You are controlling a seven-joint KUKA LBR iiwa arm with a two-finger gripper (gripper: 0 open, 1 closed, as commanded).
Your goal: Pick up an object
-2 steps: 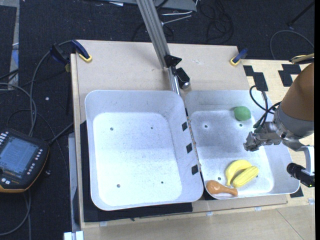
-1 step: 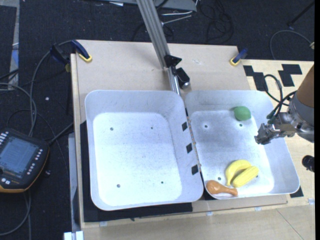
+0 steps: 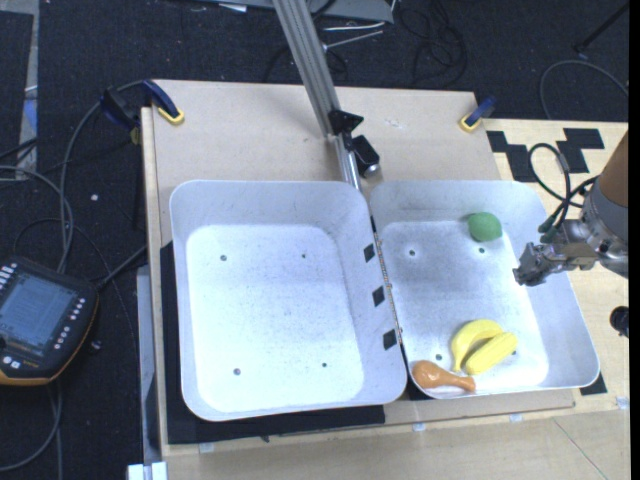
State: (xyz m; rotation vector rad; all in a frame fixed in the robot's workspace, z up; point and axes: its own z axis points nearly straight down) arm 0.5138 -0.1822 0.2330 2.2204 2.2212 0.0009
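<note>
A grey KUKA arm w/ its dark two-finger gripper (image 3: 527, 271) reaches in from the right and hangs over the right edge of the right-hand shallow white plastic bin (image 3: 430, 268), as seen from the fixed overhead camera. Nothing shows at the gripper's tip; how it is set can't be read at this size.

Three candidates lie in that bin: a small round green ball (image 3: 485, 226) toward the far side, just up and left of the gripper; a yellow plastic banana bunch (image 3: 482, 345) near the front; and an orange pear-shaped toy (image 3: 441, 375) at the front rim, touching or just beside the bananas. The left-hand white bin (image 3: 270, 298) sits alongside, its inner rim overlapping the right one's.

Judging by the pose, this is the approach stage: no object is held, none lifted. The green ball looks the nearest target. The next move prob. calls for centring over one item, then descending so the tip straddles it before closing. The ball may roll; the bananas and the orange toy are crowded together, so a clean grip there seems harder.
</note>
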